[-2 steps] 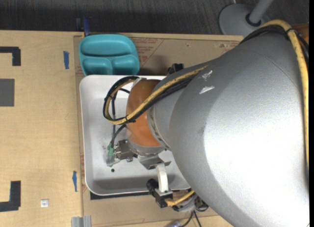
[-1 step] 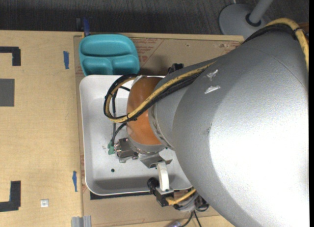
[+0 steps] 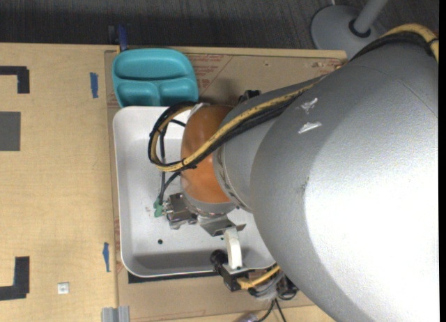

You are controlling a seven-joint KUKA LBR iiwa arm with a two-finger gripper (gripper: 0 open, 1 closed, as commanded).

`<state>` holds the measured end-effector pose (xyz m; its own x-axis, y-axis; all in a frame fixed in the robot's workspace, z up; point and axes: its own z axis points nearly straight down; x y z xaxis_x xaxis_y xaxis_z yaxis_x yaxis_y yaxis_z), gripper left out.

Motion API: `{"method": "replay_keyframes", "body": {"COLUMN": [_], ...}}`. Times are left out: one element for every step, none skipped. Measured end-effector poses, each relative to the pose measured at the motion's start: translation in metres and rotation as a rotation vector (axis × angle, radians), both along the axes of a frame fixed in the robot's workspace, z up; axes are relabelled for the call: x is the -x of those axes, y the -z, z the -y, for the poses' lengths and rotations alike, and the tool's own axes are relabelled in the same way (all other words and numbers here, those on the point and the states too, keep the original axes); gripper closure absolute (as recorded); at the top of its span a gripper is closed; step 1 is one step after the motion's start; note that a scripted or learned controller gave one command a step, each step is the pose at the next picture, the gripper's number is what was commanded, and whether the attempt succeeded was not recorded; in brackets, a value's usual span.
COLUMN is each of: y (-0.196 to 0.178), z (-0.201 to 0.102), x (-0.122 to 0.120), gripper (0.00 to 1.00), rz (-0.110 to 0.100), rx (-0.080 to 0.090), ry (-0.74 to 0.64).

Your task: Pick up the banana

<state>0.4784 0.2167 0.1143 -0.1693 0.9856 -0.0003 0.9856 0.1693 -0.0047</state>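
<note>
The arm [image 3: 334, 174] comes in from the right and covers most of the right half of the bench, its grey body lying over the right side of the white bin [image 3: 136, 174]. The orange band [image 3: 202, 153] sits over the middle of that bin, with black and yellow cables [image 3: 164, 143] looping out to its left.

Open room is found only along the bin's left strip and its near left corner, where bare white floor shows. The left wall and the near rim are in plain sight; the far rim is partly seen below a teal tray [image 3: 155, 77], which sits on the brown bench top [image 3: 56, 174] just beyond the bin's far left corner. Blue tape marks [image 3: 95, 85] run along the bench just left of the bin.

The gripper [image 3: 178, 212] hangs below the orange band, low over the bin floor, among grey metal parts and a small green piece [image 3: 159, 209]. From this angle I cannot tell how the jaws stand.

Where the banana lies cannot be made out; no yellow fruit is seen on the bare floor, and the arm hides the remainder.
</note>
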Motion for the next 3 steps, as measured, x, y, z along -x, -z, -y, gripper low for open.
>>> {"method": "replay_keyframes", "body": {"y": [-0.01,-0.019,-0.029], "z": [0.0,-0.001,-0.001], "x": [0.0,0.0,0.0], "gripper": [1.0,1.0,1.0], "rz": [0.0,0.001,0.002], "rx": [0.0,0.001,0.001], "ry": [-0.001,-0.001,-0.003]}}
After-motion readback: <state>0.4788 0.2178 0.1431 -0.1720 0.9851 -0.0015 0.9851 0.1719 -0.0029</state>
